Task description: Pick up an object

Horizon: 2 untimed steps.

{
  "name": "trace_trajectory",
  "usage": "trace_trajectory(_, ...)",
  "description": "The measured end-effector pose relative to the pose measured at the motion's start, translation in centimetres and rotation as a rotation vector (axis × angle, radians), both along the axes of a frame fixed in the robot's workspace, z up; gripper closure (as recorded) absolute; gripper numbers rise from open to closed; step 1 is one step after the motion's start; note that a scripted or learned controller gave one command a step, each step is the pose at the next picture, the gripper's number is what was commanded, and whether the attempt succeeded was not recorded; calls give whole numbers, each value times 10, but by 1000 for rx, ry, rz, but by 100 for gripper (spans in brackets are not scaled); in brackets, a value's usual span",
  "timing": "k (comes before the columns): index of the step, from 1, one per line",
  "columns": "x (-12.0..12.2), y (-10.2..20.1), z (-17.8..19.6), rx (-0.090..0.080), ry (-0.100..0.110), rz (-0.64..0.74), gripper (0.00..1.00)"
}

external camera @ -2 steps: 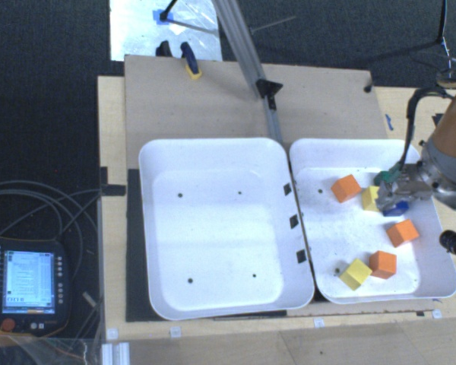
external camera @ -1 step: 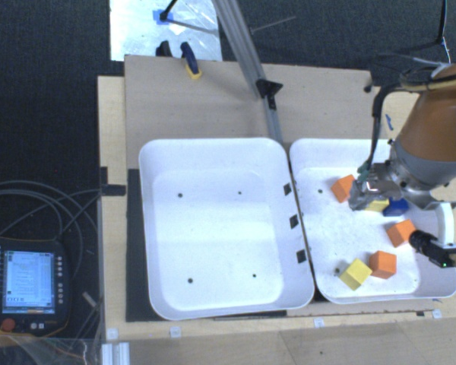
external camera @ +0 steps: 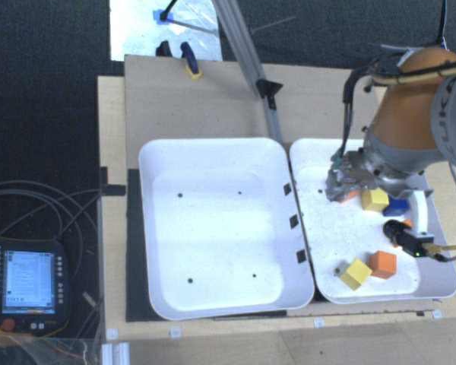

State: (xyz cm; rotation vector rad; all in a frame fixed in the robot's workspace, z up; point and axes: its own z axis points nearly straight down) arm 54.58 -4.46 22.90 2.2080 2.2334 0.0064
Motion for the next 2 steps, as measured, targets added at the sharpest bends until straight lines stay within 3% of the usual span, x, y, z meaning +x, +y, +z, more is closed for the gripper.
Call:
trace_trajectory(1, 11, 51, 14, 0, 1, 0, 100)
trace_trajectory(2, 20, 102, 6, 0, 2, -1, 100)
